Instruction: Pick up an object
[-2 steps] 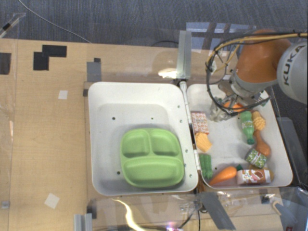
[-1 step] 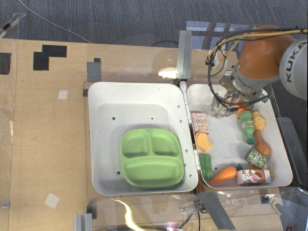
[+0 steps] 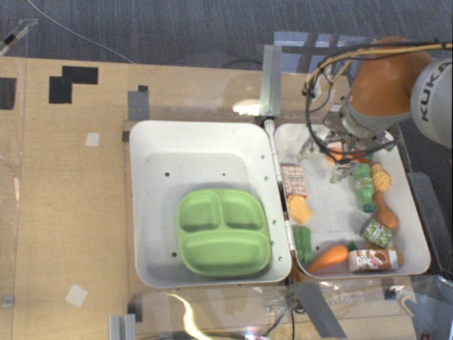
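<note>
Camera view: the arm [image 3: 386,83] hangs over the far end of the right bin [image 3: 417,250], at about one o'clock from the frame's centre. The gripper [image 3: 345,163] sits low under the wrist, just beside the green bottle [image 3: 364,186] and the yellow corn [image 3: 381,178]; whether it is released or clenched I cannot tell, and nothing shows plainly between it. I judge this the approach or descent toward a pick, nothing lifted yet. The next move calls for settling squarely over a single item, likely the green bottle at the gripper's four o'clock, then closing and rising.

The right bin holds a printed packet [image 3: 293,180] and yellow piece [image 3: 299,209] at nine o'clock, a carrot [image 3: 329,258] and ketchup-like bottle [image 3: 373,260] at six. The left bin [image 3: 152,161] holds a green divided tray [image 3: 224,231].
</note>
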### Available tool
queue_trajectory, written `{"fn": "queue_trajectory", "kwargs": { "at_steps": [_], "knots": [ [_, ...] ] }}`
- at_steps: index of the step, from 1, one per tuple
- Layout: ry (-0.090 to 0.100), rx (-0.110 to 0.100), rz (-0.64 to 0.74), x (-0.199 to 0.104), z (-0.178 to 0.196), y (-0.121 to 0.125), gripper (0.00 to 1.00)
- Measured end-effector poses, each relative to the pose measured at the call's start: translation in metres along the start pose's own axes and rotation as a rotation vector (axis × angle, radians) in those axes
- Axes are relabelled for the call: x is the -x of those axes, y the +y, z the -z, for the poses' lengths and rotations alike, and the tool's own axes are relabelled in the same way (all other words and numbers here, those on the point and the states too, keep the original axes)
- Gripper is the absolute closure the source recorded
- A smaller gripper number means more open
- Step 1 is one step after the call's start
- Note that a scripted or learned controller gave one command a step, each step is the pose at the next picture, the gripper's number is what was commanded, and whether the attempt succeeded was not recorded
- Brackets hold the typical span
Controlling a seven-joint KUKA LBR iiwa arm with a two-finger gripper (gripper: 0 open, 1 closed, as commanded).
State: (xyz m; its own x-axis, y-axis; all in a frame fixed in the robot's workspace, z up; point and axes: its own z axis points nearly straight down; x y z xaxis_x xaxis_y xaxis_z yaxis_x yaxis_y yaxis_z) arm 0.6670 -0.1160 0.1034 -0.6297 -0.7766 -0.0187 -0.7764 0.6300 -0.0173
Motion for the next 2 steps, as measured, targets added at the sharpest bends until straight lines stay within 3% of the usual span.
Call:
{"fn": "queue_trajectory", "kwargs": {
  "at_steps": [1,2],
  "knots": [
    [0.006,0.008,0.036,-0.035,-0.013,-0.036,0.00],
    [0.003,0.016,0.106,-0.077,-0.014,-0.027,0.00]
  ]
}}
